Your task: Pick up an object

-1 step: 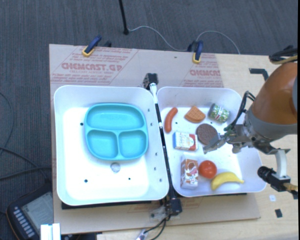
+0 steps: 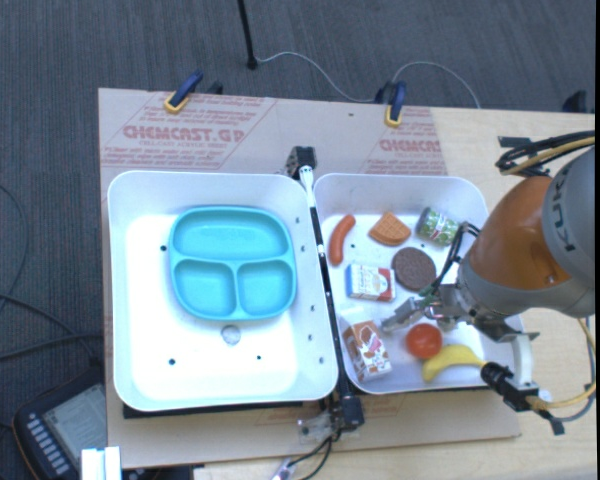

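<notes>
**Gripper low over the right bin's toys**

The left bin (image 2: 130, 268) held a smooth turquoise plate (image 2: 232, 263) with three compartments. The right bin (image 2: 470, 193) held glossy plastic food: a sausage (image 2: 340, 238), a wedge (image 2: 389, 229), a green can (image 2: 438, 226), a round brown cookie (image 2: 414, 267), two small cartons (image 2: 369, 282), a tomato (image 2: 424, 341) and a curved banana (image 2: 450, 364). The gripper (image 2: 412, 314) hung just above the tomato, beside the cookie; its spread could not be judged.

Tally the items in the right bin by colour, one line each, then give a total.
Red or orange: 3, the sausage, wedge, tomato
Brown: 1, the round cookie
Green: 1, the can
Yellow: 1, the banana
Red-and-white cartons: 2
Total: 8
</notes>
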Controlling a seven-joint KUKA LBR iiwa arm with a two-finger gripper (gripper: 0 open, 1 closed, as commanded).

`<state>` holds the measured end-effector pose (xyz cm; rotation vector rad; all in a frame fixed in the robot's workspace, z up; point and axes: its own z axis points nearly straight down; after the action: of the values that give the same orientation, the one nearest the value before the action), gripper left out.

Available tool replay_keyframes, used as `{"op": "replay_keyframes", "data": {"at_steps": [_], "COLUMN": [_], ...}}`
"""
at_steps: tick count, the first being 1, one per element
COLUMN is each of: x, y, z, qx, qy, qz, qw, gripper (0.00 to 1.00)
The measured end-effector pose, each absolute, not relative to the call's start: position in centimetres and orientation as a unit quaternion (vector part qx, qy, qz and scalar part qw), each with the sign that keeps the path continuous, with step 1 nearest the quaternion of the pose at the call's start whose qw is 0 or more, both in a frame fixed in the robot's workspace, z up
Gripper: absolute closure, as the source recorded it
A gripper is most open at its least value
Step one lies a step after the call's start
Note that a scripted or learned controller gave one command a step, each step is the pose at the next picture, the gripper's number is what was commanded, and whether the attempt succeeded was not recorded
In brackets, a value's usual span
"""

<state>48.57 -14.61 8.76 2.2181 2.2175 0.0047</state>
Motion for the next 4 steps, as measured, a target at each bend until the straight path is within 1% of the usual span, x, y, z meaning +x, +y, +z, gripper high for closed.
{"op": "replay_keyframes", "data": {"at_steps": [1,2,3,4], "x": [48.7,48.6,48.6,48.7], "y": [-14.7,-14.7,-11.0,-10.7], "z": [9.8,9.8,8.9,9.9], "qx": [0.708,0.708,0.71,0.709], "qy": [0.707,0.707,0.704,0.705], "qz": [0.002,0.002,-0.0011,0.0009], "qw": [0.004,0.003,0.01,0.007], "gripper": [1.0,0.0,0.0,1.0]}}
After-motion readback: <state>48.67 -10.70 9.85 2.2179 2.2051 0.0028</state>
